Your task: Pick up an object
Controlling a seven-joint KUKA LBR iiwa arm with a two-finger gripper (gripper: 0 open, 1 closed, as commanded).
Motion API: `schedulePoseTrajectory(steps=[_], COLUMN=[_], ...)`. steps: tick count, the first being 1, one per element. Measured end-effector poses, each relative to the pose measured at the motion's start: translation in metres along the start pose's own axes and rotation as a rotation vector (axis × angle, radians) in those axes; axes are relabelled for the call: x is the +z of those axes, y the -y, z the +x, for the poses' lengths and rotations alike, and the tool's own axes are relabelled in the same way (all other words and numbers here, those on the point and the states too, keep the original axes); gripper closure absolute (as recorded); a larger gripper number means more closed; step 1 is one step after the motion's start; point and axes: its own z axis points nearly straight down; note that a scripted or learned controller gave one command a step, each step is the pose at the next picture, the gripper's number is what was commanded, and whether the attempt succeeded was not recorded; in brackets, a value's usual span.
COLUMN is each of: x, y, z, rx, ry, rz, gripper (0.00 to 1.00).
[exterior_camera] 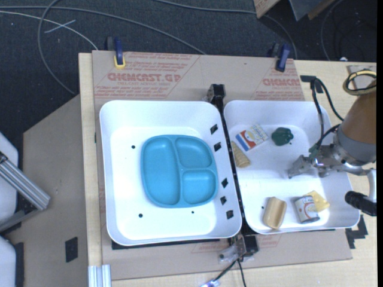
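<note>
My gripper (303, 165) hangs over the middle of the right bin (335, 109), pointing left from the arm's orange band (362, 122). A dark green object (282, 136) lies just up and left of it. Further left lie a small white carton with red and blue print (251, 137) and a tan stick-like piece (240, 156). Below the gripper, near the bin's front wall, rest a tan cylinder (274, 212) and a small grey and yellow item (309, 207). Nothing shows in the gripper's grasp.
The left bin (119, 160) holds a blue divided plate (179, 170). Black clips run along the divider (225, 160) between the bins. Cables (323, 109) trail along the right bin's far right side, and clamps (119, 52) hold the cardboard at the back.
</note>
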Motion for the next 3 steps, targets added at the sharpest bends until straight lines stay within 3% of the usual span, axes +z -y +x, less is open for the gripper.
schedulePoseTrajectory(steps=[1, 2, 3], x=[0.012, 0.000, -0.044], y=[0.000, -0.001, -0.002], z=[0.001, 0.000, -0.003], rx=[-0.001, -0.001, -0.001], ry=[0.001, 0.002, 0.006], rz=[-0.004, -0.007, -0.012], gripper=[0.00, 1.00, 1.00])
